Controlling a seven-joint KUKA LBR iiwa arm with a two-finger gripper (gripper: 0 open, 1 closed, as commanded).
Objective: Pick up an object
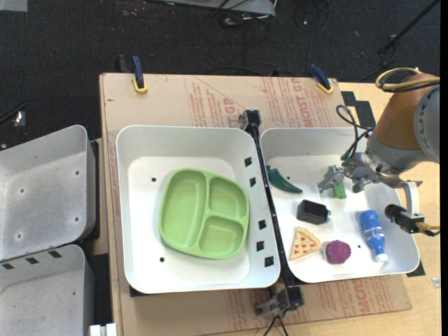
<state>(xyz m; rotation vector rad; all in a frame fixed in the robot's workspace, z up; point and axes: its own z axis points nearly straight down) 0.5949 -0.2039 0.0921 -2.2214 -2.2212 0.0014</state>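
The arm [409, 128] reaches in from the right and bends down over the right bin [301, 142], with the gripper [341, 182] low near the bin's upper middle. Its grey fingers look spread around a small green object [340, 190], which sits between the tips, though I cannot tell whether they press on it. To the left of that lies a dark green curved piece [282, 179], near the divider. Below are a black block [313, 211], a pizza slice toy [304, 244], a purple ball [338, 251] and a blue bottle [372, 234] lying along the right side. The left bin [140, 149] holds a light green divided plate [205, 214]. Both bins rest on the table [210, 96].
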